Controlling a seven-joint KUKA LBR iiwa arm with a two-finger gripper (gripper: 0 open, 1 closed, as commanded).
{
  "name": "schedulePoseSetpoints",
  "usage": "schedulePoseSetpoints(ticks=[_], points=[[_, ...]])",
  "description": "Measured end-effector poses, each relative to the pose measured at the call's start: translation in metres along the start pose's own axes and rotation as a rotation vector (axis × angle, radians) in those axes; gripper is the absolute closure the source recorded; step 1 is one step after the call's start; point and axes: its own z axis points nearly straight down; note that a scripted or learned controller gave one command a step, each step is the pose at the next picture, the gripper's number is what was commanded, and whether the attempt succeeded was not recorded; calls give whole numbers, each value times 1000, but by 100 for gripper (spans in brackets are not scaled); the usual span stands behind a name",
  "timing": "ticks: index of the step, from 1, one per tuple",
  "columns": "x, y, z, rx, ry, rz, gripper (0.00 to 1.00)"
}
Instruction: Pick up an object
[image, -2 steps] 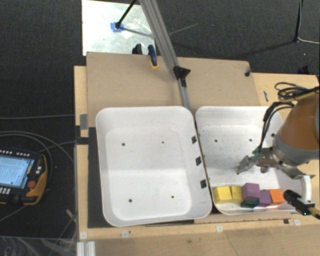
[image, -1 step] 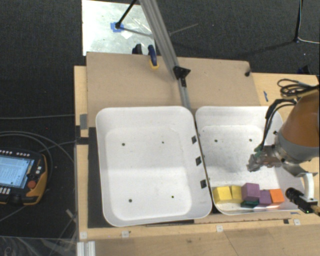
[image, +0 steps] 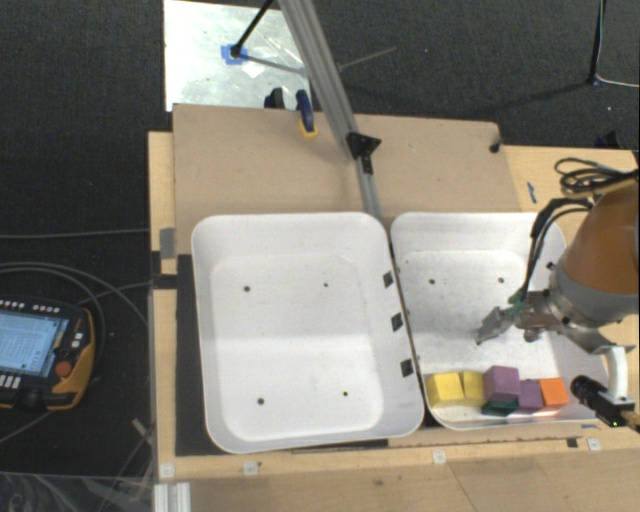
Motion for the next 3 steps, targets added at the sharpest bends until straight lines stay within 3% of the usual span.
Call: schedulePoseSetpoints(ticks=[1,2,3], points=[[34,71,-171,-4,0,-11,0],[-11,115,-99,9,-1,2,0],[-8,116,-115,1,-2,-10,100]])
